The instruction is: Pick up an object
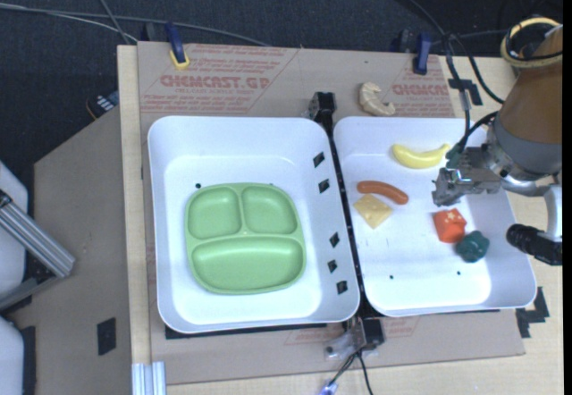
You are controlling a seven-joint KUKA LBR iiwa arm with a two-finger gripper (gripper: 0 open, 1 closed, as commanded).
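Observation:
In the right bin [420, 290] lie a yellow banana [418, 155], a red-orange sausage [382, 192], a pale yellow cheese wedge [374, 212], a red block [450, 225] and a dark green broccoli-like piece [472, 247]. My gripper [447, 190] hangs over the right bin's right side, just above the red block and to the right of the sausage. Nothing shows between its fingers.
The left bin [170, 161] holds a green divided plate [246, 237]. A beige piece [377, 98] lies on the cardboard behind the bins. Clamps [179, 54] hold the board's back edge. The arm's orange band [534, 89] rises at the right.

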